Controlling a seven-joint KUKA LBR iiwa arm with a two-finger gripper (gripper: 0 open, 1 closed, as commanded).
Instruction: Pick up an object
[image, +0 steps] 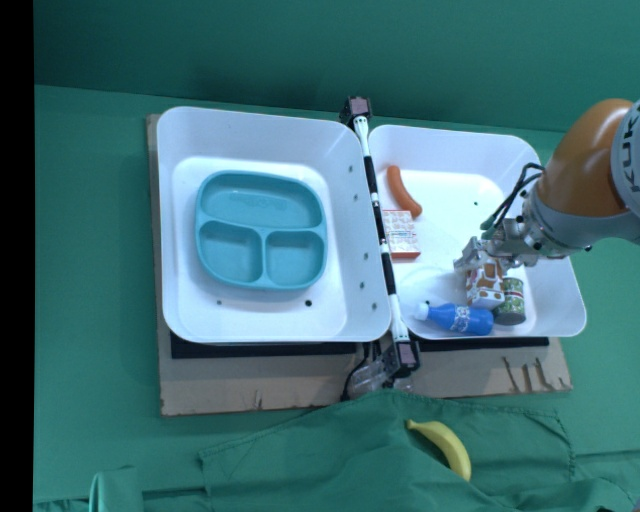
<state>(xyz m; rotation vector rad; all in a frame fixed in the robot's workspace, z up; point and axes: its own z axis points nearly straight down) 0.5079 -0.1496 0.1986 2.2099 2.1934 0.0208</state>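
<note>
My gripper (481, 262) hangs low over the right bin (455, 150), near its front right part, right above a small patterned orange-and-white carton (486, 287). A green-labelled can (512, 301) lies just right of that carton. A blue bottle with a white cap (455, 318) lies in front of them. Further left, an orange sausage (404, 190) and a small orange-and-white box (400, 234) rest near the divider. The gripper's body hides its fingertips.
The left bin (190, 150) holds a teal divided plate (262, 229). A black-and-white bar (378, 225) runs between the bins. A yellow banana (443, 445) lies on the green cloth in front of the bench.
</note>
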